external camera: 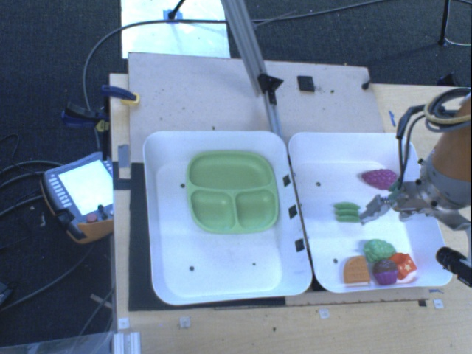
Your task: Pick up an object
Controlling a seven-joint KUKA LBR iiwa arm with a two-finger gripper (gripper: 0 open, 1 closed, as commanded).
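Observation:
Several toy foods lie in the right bin (pixel 324 161). A green pea pod (pixel 344 211) rests near the bin's middle. A purple bunch of grapes (pixel 378 177) sits further back. At the front right, a green broccoli piece (pixel 378 248), an orange piece (pixel 356 271), a purple piece (pixel 386 272) and a red piece (pixel 404 265) cluster together. My gripper (pixel 370 209) reaches in from the right, low over the bin. Its tip is just right of the pea pod, close to touching it. Nothing shows as held.
The left bin (pixel 221 264) holds a green divided plate (pixel 232 190). A grey pole (pixel 247 43) slants over the board behind the bins. A teach pendant (pixel 77 194) lies on the floor to the left. Cables loop above my wrist (pixel 417 116).

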